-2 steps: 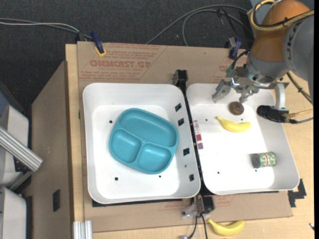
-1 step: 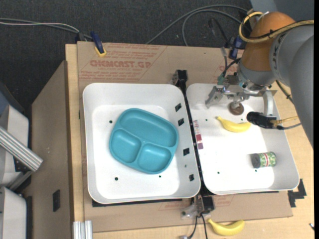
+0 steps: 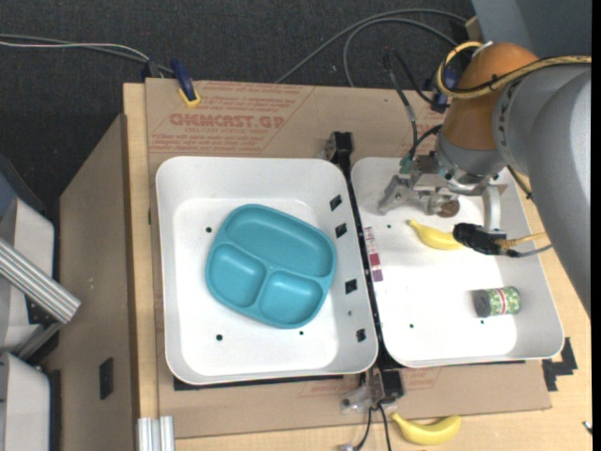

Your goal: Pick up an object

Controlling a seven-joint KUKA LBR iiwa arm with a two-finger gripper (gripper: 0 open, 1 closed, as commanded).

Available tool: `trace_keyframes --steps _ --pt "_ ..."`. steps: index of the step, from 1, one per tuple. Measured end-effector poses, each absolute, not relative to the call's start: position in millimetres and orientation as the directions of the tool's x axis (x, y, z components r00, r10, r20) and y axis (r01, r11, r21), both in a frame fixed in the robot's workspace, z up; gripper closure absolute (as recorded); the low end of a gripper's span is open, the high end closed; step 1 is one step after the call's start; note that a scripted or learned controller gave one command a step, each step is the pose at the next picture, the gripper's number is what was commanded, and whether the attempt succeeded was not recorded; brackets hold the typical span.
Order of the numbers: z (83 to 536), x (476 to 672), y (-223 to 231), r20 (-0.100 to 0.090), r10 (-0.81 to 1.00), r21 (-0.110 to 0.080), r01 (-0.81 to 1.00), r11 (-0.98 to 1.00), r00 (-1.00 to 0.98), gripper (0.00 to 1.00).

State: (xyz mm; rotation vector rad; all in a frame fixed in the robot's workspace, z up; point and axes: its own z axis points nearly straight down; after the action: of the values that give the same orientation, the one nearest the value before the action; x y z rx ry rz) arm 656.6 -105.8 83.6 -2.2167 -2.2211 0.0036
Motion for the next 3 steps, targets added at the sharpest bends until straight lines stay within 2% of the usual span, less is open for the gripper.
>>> trace_keyframes --steps 1,2,3 --pt "97 658.0 -105 0.002 1.0 0.0 1.0 0.002 -0.002 1.0" --pt "148 652.6 -112 0.0 1.0 0.004 1.0 0.0 0.0 1.0" --pt "206 664.0 -109 -0.001 1.0 0.008 1.0 0.002 -0.002 1.0"
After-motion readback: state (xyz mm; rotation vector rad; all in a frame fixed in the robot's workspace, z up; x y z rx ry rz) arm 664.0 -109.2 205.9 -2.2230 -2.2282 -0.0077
